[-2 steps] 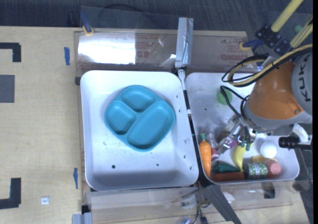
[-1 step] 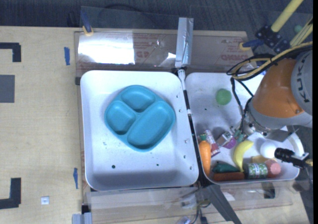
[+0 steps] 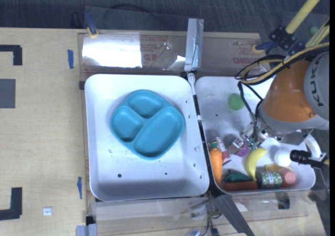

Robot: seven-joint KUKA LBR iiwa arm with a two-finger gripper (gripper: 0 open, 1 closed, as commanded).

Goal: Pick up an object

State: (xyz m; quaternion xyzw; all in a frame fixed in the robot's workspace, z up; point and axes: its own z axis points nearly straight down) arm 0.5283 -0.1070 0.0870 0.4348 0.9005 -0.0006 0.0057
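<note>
My gripper (image 3: 249, 137) is down inside the right bin (image 3: 212, 93), just above a pile of small toys at the bin's near side. Right below it lie a pink and purple piece (image 3: 240, 150) and a yellow banana (image 3: 253, 160). An orange carrot (image 3: 215, 165) lies along the bin's left wall. A green ball (image 3: 236, 102) sits alone farther back, to the gripper's left. I see nothing lifted off the pile.
The left bin (image 3: 99, 125) holds a blue divided plate (image 3: 147, 123). Near the right bin's front edge lie a green labelled can (image 3: 269, 179), a white rounded item (image 3: 282, 159), a pink ball (image 3: 289, 178) and a dark green and red piece (image 3: 238, 177). Cables hang by the arm's orange band (image 3: 288, 93).
</note>
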